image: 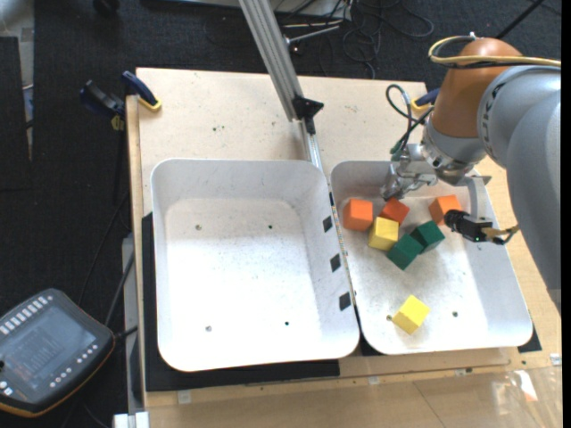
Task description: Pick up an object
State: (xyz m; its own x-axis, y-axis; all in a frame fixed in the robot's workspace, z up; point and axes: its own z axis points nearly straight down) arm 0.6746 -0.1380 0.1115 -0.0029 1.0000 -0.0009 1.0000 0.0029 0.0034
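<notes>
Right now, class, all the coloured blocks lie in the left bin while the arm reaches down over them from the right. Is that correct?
Not quite. The blocks, such as the orange block, a green block and the lone yellow block, lie in the right bin, not the left bin. The camera view shows this. The arm does reach down over them from the right.

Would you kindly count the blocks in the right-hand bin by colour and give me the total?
Orange blocks: 3
Yellow blocks: 2
Green blocks: 2
Total: 7 blocks, all in the right bin.
</notes>
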